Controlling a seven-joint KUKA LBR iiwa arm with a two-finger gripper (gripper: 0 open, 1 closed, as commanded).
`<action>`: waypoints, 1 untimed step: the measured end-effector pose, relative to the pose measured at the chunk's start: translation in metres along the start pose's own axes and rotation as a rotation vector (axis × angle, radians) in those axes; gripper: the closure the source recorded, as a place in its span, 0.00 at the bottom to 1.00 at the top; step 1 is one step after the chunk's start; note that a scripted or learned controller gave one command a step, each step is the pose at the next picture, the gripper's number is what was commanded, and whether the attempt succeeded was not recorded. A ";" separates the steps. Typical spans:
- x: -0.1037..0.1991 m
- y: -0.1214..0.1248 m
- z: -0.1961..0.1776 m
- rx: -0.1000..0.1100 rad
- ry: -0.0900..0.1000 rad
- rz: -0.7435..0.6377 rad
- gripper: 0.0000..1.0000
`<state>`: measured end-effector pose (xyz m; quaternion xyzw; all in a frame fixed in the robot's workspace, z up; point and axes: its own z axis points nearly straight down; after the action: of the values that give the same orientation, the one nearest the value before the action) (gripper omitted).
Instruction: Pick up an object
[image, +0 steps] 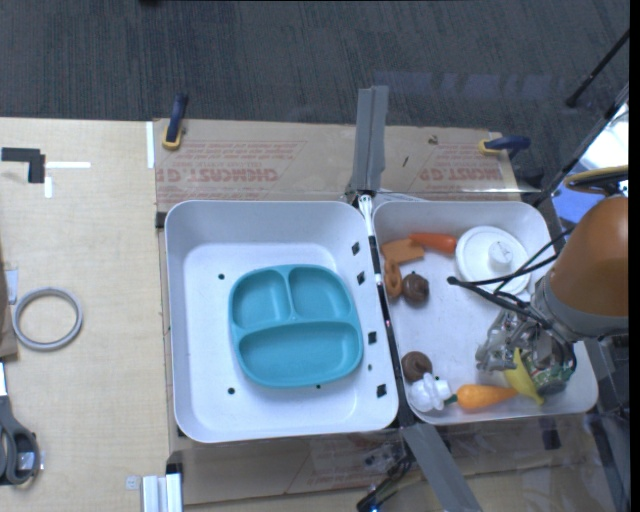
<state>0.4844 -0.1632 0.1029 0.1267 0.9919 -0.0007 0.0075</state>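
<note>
Sitting at the front of the right bin (570, 400), an orange carrot (483, 397) lies next to a small white toy (428, 392). Gripper (512, 352) hangs right above a yellow piece (522, 381); can't tell what its fingers are doing. Further back there's a white lid (490, 254). A teal divided plate (296, 325) sits in the left bin (190, 300).
</note>
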 end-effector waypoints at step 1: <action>-0.009 -0.044 -0.006 -0.006 0.011 -0.591 1.00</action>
<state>0.4823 -0.2086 0.1093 -0.1677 0.9858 0.0006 0.0019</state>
